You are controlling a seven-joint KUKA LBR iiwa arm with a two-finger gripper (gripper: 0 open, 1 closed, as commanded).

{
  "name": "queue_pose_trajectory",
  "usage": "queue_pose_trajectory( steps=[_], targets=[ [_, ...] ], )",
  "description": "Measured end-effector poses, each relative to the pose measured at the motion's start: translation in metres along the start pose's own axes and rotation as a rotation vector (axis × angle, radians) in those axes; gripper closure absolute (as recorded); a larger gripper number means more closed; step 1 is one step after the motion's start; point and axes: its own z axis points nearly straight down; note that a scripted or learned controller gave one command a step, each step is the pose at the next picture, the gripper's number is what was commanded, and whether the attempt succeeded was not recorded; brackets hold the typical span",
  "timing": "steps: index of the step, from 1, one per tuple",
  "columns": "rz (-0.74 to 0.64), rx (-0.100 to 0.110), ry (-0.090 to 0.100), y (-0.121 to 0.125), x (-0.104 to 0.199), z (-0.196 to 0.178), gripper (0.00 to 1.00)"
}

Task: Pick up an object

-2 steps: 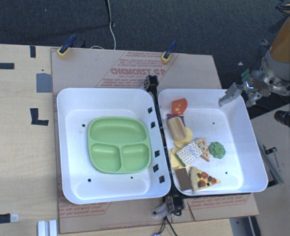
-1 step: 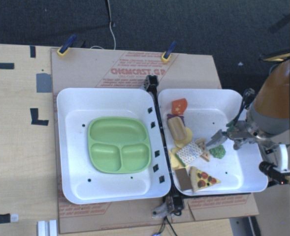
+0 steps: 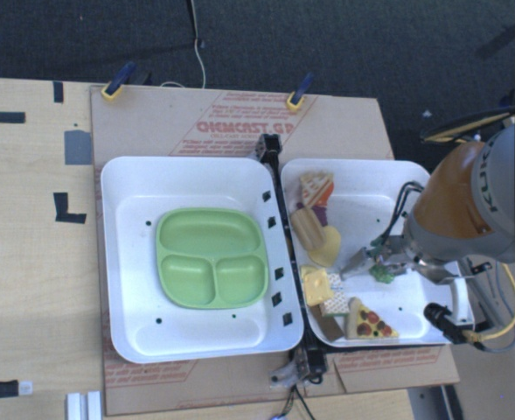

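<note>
Nearest the camera, along the front edge of the right bin (image 3: 414,175), I see a pizza slice toy (image 3: 368,320) lying flat, with a brown block (image 3: 330,326) just beside it and a checkered piece (image 3: 337,303) touching a yellow cheese-like block (image 3: 315,283). None of these is being handled.

A little further in, the gripper (image 3: 381,261) sits low over the bin floor, reaching in from the right under the grey and orange arm (image 3: 467,199). A small green object (image 3: 382,274) lies right at its tip. I cannot tell whether the fingers are spread or closed, nor whether the green thing is between them or merely beside them, since the wrist and cables blur that spot.

Beyond it, toward the divider, a tan bread-like piece (image 3: 308,227) leans on a pale yellow pear-shaped toy (image 3: 326,245), and at the back a sandwich wedge (image 3: 316,187) rests beside something purple (image 3: 324,208). The left bin (image 3: 121,234) carries a green divided plate (image 3: 212,257). Both bins rest on cardboard (image 3: 231,125) clamped to the tabletop (image 3: 30,234).

I judge the step to be the descent onto the green object, so the pick is not yet proven. Next I'd want a firm close centred on that piece, then a straight lift clear of the bin wall.
</note>
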Motion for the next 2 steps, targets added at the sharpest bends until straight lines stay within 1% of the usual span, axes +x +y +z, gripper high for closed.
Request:
queue_pose_trajectory(
  steps=[1, 2],
  targets=[
    [0.002, -0.008, -0.002, 0.0029, -0.0032, -0.0182, 1.00],
    [0.000, -0.007, -0.001, 0.0028, -0.0017, -0.0164, 0.00]
  ],
)
